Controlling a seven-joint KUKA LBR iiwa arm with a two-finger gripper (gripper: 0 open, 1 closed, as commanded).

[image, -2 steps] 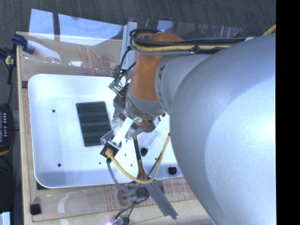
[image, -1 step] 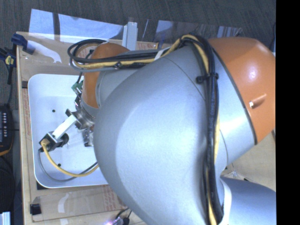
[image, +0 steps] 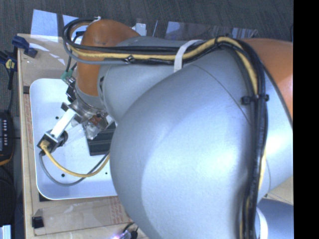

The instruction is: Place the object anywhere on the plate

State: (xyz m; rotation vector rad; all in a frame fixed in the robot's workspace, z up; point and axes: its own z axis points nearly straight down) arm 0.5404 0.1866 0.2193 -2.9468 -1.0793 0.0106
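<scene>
My gripper point(image: 93, 127) hangs low over the left white bin point(image: 36, 148), under the orange band point(image: 94, 59) of the wrist. A dark, blocky object point(image: 101, 143) lies on the bin floor right under and beside the gripper's tip. From this view I cannot say whether the two touch. The grey body of the arm point(image: 199, 148) hides the right side of the bin and the bench beyond it.
A white bracket with a black end point(image: 54, 132) juts from the wrist toward the bin's left wall. A yellow cable point(image: 75, 174) loops over the bin floor. Blue clamps point(image: 22, 45) and black gear point(image: 5, 133) sit along the bench's left edge.
</scene>
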